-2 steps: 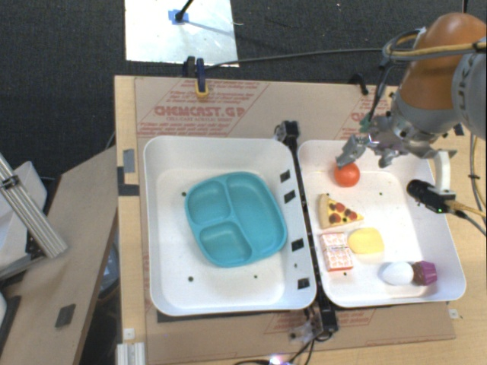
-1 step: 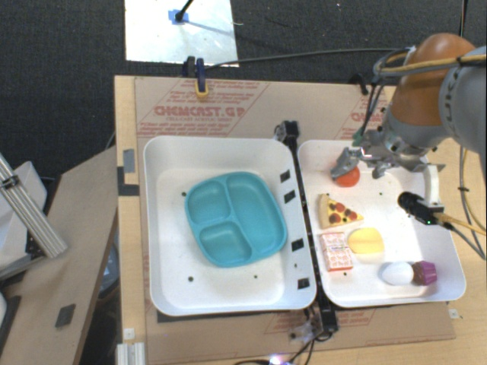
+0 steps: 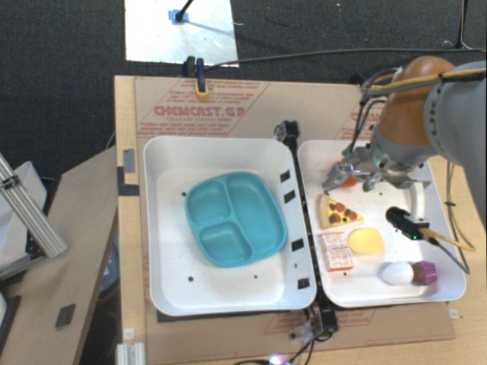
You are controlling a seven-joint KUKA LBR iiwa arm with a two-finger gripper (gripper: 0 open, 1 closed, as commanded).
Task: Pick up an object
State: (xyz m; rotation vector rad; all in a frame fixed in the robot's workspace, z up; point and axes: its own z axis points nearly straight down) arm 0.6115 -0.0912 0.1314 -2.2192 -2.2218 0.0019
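My gripper [image 3: 351, 179] hangs low over the far part of the right bin [image 3: 449, 284], its two grey fingers spread apart, so it is open. A small red-orange object [image 3: 348, 179] lies on the bin floor between the fingers, partly hidden by them. Just in front of it lies a toy pizza slice [image 3: 338, 213]. Nearer the front are a yellow round piece [image 3: 366, 241], a red and white packet [image 3: 335, 251], a white egg [image 3: 396, 273] and a purple piece [image 3: 424, 272].
The left bin [image 3: 163, 204] holds a teal divided plate [image 3: 235, 218]. A black-clipped divider [image 3: 297, 196] runs between the two bins. The arm's grey and orange wrist [image 3: 415, 112] looms over the right bin's far right corner.
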